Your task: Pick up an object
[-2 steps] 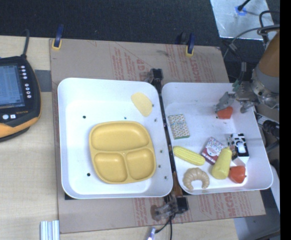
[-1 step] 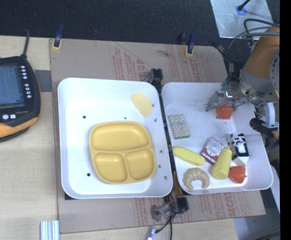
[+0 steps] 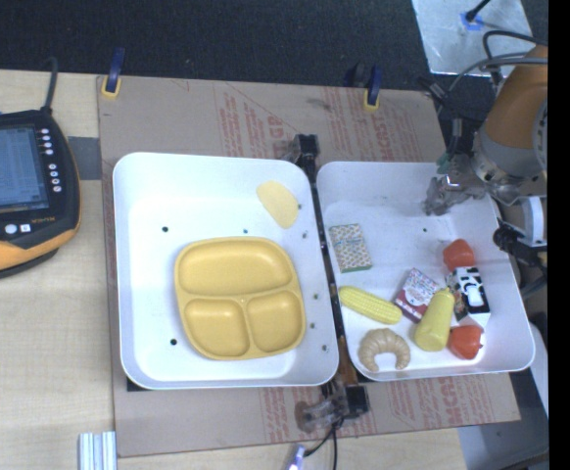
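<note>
My gripper point(image 3: 444, 198) hangs over the back right part of the right bin point(image 3: 383, 179), above bare bin floor with nothing between its fingers. In the front half of that bin lie a corn cob point(image 3: 368, 305), a croissant point(image 3: 384, 349), a yellow bottle point(image 3: 434, 319), a red-and-white packet point(image 3: 417, 293), a green patterned card point(image 3: 350, 247), a black-and-white block point(image 3: 471, 291) and two red pieces point(image 3: 459, 255) point(image 3: 466, 340). All of them sit in front of and below the gripper.
The left bin point(image 3: 143, 262) holds a yellow divided plate point(image 3: 239, 296) and a pale yellow oval piece point(image 3: 278, 204). A tablet controller point(image 3: 16, 189) rests on the bench at the far left. Clamps hold the cardboard sheet at its back edge.
</note>
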### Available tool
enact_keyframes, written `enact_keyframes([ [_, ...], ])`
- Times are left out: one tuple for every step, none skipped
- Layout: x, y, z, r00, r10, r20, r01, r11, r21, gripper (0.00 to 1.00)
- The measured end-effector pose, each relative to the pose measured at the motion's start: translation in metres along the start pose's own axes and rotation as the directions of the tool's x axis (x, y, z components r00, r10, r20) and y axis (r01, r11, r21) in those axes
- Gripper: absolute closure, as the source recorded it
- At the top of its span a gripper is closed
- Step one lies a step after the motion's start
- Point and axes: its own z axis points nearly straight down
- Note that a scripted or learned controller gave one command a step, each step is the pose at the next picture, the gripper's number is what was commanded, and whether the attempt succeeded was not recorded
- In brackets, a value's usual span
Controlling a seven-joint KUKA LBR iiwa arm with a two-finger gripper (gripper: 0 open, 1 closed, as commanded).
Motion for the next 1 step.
enact_keyframes([
  [0.0002,-0.0001,0.0001,1.0,0.0,0.0,0.0,1.0,0.0,0.0],
])
